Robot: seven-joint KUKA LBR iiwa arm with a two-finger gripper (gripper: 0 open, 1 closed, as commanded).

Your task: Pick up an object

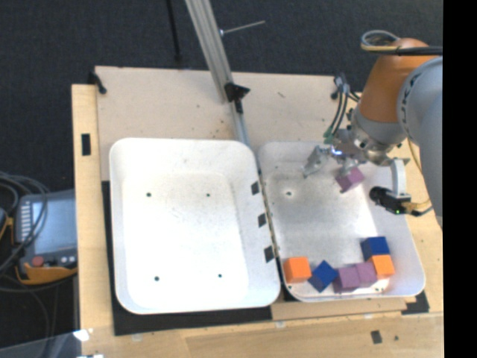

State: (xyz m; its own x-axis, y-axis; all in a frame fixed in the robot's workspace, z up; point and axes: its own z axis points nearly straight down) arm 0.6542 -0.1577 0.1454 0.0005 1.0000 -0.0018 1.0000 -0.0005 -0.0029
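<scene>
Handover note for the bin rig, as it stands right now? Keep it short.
Gripper: over the far end of the right bin. A purple block sits just beside it; a grasp cannot be confirmed.
Remaining blocks lie along the right bin's near edge: orange block, blue block, two purple blocks, a second orange block, a second blue block.
Left bin: no blocks in it.
Done: nothing confirmed.
Left: verify the grasp, retry if it failed.

A: Where's the cam mounted?
B: Just one, fixed high above the bench [186, 95], looking down at a slant, far enough back to catch both bins [127, 200].
</scene>
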